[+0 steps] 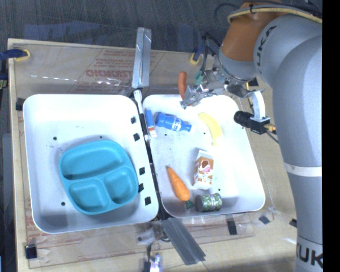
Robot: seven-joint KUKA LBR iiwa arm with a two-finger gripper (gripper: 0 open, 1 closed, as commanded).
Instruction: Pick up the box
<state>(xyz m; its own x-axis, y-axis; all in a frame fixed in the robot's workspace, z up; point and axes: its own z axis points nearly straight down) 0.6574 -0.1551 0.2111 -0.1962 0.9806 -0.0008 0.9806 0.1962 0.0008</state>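
The box [204, 169] is a small white and orange carton lying flat in the right bin [246, 152], near its front. My gripper [190, 98] hangs over the bin's back edge, well behind the box and apart from it. Nothing shows between its fingers. Just behind the gripper stands a thin orange-red object [182, 84] at the bin's back rim.
In the right bin lie a blue bottle [172, 122], a yellow banana [211, 127], an orange carrot [178, 183] and a dark green can [207, 202]. The left bin [39, 129] holds a blue divided tray [99, 176]. The arm's grey body fills the right side.
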